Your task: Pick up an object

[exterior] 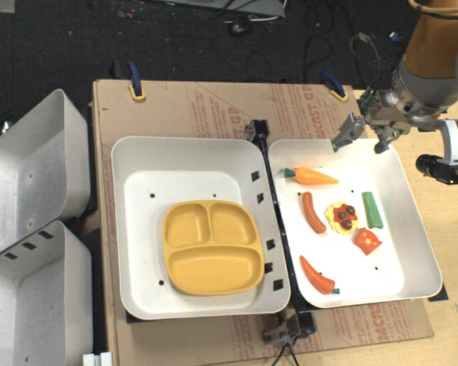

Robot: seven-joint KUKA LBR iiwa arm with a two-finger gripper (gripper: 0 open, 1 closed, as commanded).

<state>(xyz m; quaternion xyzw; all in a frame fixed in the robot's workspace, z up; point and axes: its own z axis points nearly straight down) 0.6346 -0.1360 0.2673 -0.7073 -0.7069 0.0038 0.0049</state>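
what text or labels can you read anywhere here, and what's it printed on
Faint red lettering repeats across the brown board under the two bins, upside down or mirrored from this camera: too blurred to read reliably.
Nothing readable on the yellow tray, the toy food, or the arm.

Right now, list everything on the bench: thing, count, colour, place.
Bins: 2, white, side by side.
Divided plate: 1, yellow, left bin.
Carrot: 1, orange, right bin, far end.
Sausage: 1, red-brown, right bin, middle left.
Small pizza: 1, yellow with red and dark toppings, right bin, centre.
Green stick: 1, green, right of the pizza.
Red piece: 1, red, below the pizza.
Chili pepper: 1, red, near end.
Gripper: 1, grey, open, above right bin's far edge.
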